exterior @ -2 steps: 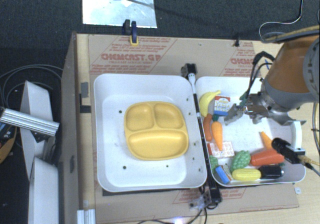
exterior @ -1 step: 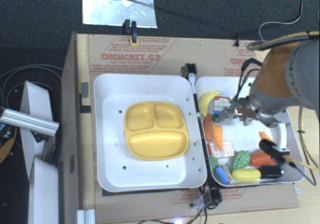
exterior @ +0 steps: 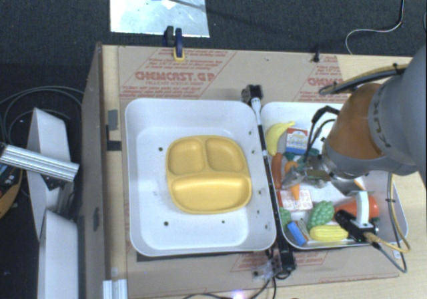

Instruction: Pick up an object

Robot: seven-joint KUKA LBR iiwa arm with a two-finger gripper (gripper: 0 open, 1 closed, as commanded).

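In the left bin (exterior: 143,224) a yellow divided plate (exterior: 207,174) lies untouched. The gripper (exterior: 298,174) hangs low in the right bin (exterior: 267,114) over the toy clutter beside a banana (exterior: 278,135); nothing looks lifted yet. Whether the jaws are spread or pinching, I cannot tell.

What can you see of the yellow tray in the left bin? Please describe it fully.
The yellow tray looks like smooth plastic, with rounded corners. It has three compartments: two small ones at the far side and one wide one at the near side. All three look bare. It lies flat, right side up, slightly turned, near the middle of the left bin, resting on the bin's floor. Nothing else touches it.
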